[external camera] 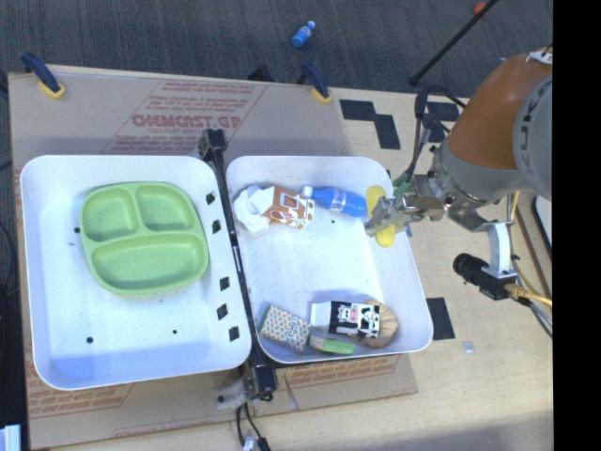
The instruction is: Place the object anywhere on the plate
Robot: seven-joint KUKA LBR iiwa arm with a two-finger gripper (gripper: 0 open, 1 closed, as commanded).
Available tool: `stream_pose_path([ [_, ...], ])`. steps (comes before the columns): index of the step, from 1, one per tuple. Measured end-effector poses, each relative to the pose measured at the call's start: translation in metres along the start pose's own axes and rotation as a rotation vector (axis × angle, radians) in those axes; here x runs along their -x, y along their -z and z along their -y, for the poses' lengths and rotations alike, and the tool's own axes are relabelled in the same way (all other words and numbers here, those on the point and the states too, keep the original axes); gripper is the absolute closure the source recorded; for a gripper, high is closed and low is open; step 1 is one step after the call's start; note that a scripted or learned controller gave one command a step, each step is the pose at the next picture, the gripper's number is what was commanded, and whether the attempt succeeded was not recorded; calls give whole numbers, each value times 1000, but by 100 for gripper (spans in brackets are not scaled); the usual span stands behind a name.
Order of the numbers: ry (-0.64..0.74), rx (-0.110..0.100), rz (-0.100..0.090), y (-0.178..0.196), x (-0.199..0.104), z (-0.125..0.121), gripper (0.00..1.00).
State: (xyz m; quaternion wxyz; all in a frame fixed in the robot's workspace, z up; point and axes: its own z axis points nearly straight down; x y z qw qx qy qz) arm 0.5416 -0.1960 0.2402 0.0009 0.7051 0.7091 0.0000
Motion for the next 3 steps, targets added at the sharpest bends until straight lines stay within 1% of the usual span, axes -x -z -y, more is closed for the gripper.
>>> stream_pose_path([
  [1, 1, -5, -2, -43, -32, 66, 100],
  [2, 1, 0, -1, 34, -80, 24, 100],
  [3, 1, -5, -2, 16, -116, 14, 100],
])
